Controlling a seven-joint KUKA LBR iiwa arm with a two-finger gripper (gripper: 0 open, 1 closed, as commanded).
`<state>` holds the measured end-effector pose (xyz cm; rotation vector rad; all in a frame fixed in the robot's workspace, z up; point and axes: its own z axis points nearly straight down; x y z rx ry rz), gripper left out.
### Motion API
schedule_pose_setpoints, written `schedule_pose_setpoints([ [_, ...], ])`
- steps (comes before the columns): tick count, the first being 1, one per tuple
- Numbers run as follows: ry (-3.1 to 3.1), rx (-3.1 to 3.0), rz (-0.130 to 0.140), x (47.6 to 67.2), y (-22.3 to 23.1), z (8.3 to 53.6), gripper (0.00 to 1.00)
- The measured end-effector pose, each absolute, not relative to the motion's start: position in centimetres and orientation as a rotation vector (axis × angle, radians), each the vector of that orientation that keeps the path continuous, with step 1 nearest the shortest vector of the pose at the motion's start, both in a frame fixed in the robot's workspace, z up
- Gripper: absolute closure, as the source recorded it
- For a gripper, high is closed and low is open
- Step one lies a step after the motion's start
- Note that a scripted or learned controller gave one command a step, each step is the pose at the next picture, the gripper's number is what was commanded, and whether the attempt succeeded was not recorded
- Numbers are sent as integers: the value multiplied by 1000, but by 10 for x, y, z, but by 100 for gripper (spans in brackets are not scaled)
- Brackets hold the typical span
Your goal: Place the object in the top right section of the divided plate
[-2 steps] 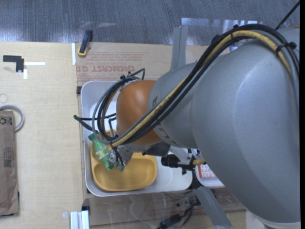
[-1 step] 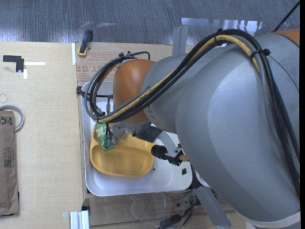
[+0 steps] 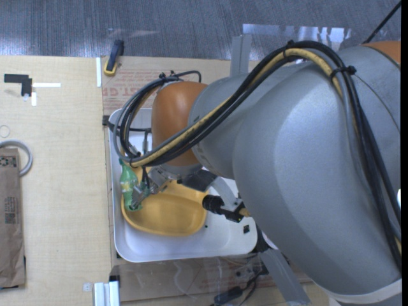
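My grey arm (image 3: 306, 164) is looming closest to the camera, taking up most of the right side and covering much of the white bin (image 3: 185, 250) beneath it. A bundle of black and yellow cables (image 3: 255, 75) is running along the arm and looping down toward my wrist, past the orange band (image 3: 175, 120).

Below that band, my gripper (image 3: 145, 187) is reaching down at the left end of the bin, over the left edge of the yellow plate (image 3: 169, 218). The view is too cluttered by cables and hardware there, so I cannot tell whether the gripper is released or clenched. I also cannot tell whether it is grasping anything.

The green object (image 3: 129, 182) is sitting just beside the gripper, at the plate's left rim and close against the bin's left wall. The plate's dividers are lying hidden under my wrist, so I cannot say which section the object is over.

Further left, a brown paper bag (image 3: 11, 222) is lying on the pale wooden bench (image 3: 64, 171). At the far edge, a yellow and black tool (image 3: 113, 57) is resting near the grey floor (image 3: 159, 11).
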<state>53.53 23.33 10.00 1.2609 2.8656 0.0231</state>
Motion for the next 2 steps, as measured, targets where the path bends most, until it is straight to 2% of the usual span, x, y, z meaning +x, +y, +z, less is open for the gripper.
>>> schedule_pose_setpoints([
  [1,3036,801,-2,533,211,124,0],
  [2,3134,164,0,550,228,196,0],
])
